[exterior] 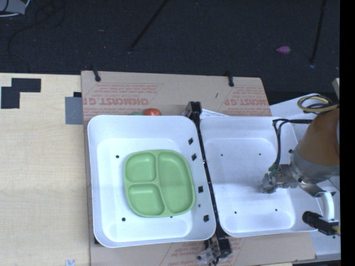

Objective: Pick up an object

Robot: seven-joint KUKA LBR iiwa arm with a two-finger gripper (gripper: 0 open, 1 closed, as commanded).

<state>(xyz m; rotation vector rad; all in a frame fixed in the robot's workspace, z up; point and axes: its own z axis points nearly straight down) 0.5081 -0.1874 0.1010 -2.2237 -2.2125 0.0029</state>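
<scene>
The pale wooden counter (39,165) takes up the left of the view, with a sheet of printed cardboard (172,96) lying under two shallow white bins set side by side. The left bin (105,215) holds a green plate (159,183) with three compartments, lying flat near the middle of the bin floor. Just behind this bin's far rim, a small red-orange thing (152,112) peeks out over the cardboard; too little of it shows to say what it is. A black clip strip (202,170) runs along the seam where the two bins meet. In the right bin (244,220), the tool (270,183) sits low over the floor near the right side, well apart from the plate. I cannot tell its state, since it is small and blurred. Behind it the arm (321,148) reaches in from the right.
</scene>
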